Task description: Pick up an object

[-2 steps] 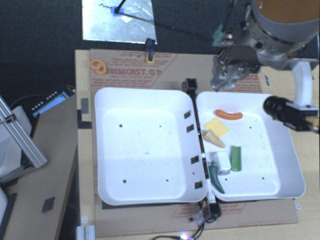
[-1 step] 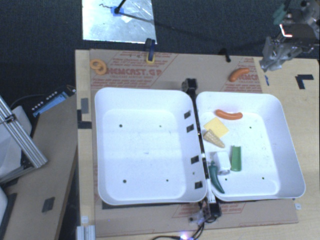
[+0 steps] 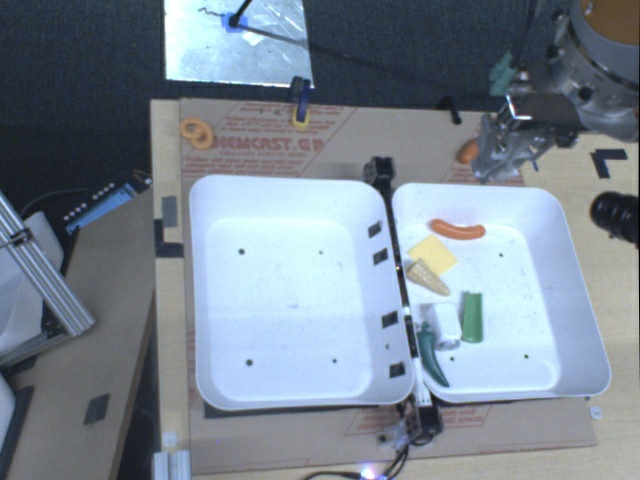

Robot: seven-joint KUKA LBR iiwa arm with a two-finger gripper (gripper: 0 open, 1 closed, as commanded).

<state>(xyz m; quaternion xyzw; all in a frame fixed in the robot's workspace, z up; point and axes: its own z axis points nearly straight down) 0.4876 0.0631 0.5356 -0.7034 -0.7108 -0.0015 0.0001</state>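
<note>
Gripper point(image 3: 500, 153) hovers above right bin's point(image 3: 575, 258) far rim – can't tell its state. Targets in right bin: sausage point(image 3: 458, 231), cheese wedge point(image 3: 432, 256), green block point(image 3: 471, 316). Best: descend straight onto sausage, nearest, w/ clearance around it.

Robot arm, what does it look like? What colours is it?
The arm is chunky, round and grey, with an orange band near the top. Its hand is shiny silver metal with a small teal piece beside it. Thin dark cables run nearby.
</note>
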